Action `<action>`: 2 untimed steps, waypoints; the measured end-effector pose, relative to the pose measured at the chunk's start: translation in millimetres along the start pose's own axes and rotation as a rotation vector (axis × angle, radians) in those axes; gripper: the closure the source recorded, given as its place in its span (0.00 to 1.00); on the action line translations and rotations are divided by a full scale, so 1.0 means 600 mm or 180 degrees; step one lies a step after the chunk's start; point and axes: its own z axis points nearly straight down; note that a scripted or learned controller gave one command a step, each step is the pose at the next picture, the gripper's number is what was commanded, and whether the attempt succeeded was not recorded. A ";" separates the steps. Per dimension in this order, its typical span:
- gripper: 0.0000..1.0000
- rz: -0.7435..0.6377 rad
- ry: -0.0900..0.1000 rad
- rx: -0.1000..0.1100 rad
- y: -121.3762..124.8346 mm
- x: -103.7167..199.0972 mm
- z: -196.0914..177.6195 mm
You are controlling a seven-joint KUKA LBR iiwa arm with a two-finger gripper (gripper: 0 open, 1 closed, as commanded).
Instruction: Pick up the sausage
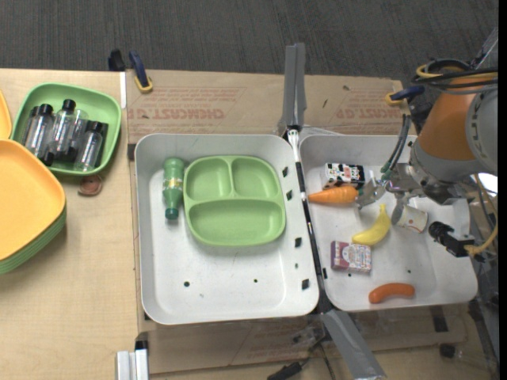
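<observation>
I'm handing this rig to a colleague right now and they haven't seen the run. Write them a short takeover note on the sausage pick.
Gripper: hovering over the right bin, above the banana and beside the carrot; nothing is seen between its fingers, and whether they are open or shut is unclear.
Sausage: lying flat near the right bin's front edge, apart from the gripper, just in front of the small pink carton.
Done: nothing visible; the sausage is untouched.
Left: move toward the bin's front, come down on the sausage, grip and lift it.
</observation>
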 end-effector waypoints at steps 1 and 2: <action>0.00 0.0002 0.0000 0.0000 0.000 0.000 0.000; 0.00 0.0002 0.0000 0.0001 0.000 0.000 0.000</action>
